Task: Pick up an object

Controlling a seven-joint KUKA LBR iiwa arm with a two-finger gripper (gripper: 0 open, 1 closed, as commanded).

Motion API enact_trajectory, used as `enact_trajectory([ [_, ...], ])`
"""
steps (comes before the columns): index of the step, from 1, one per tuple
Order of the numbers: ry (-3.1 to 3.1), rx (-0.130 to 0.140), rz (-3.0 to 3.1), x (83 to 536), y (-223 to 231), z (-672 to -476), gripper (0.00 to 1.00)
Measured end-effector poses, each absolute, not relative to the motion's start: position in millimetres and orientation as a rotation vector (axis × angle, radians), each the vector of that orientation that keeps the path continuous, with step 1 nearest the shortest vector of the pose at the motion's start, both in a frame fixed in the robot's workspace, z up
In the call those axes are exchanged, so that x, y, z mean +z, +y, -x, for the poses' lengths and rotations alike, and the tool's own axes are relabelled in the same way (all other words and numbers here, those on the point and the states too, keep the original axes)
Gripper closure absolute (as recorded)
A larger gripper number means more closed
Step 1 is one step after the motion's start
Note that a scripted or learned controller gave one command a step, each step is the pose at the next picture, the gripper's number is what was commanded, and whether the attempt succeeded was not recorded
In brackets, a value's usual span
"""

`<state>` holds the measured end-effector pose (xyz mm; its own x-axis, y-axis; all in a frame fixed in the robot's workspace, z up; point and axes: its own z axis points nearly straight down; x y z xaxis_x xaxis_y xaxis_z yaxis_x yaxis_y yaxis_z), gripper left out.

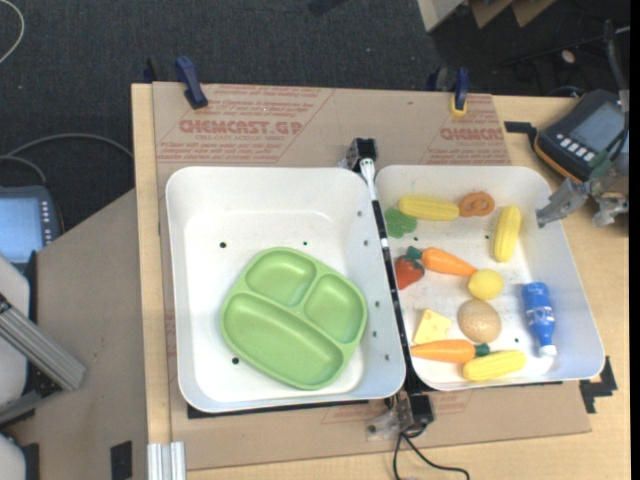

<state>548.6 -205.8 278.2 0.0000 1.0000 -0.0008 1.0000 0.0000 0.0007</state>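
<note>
A brown cardboard-covered bench [300,118] carries two white bins. The left bin [190,218] holds a green divided plate [293,316]. The right bin [570,268] holds toy food – two corn cobs [428,208] at the top, a carrot [446,261], a lemon [486,284], a potato [479,320], a cheese wedge [433,326] – and a blue bottle [537,313]. The gripper [560,204] hovers at this bin's right upper rim, touching no object; if its jaws are apart or together, I cannot tell.
</note>
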Motion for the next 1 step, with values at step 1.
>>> enact_trajectory([
  [1, 2.232, -0.006, -2.224, 105.6, -189.4, -594.9, 0.00],
])
